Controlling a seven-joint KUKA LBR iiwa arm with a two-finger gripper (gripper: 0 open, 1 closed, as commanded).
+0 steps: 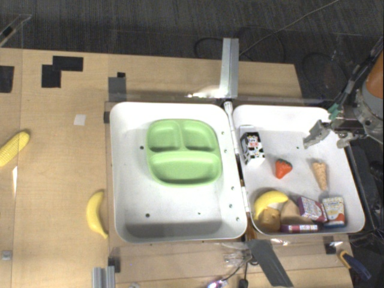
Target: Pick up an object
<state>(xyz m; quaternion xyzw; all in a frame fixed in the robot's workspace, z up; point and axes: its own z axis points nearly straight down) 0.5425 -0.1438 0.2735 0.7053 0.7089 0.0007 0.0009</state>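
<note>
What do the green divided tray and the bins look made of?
The green divided tray looks like matte moulded plastic: even colour, rounded compartments, soft sheen. The left bin and right bin seem glossy white plastic or coated metal; their rounded corners catch glare, so it stays open.

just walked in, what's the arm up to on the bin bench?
The KUKA arm reaches in from the right, its gripper over the right bin's far right part, holding nothing. The bin's items lie untouched: a small black-and-white carton, a strawberry, an ice cream cone, and a pile at the near edge with a lemon and small packages. The left bin holds a green divided plate. A banana and corn cob lie on the bench.
</note>
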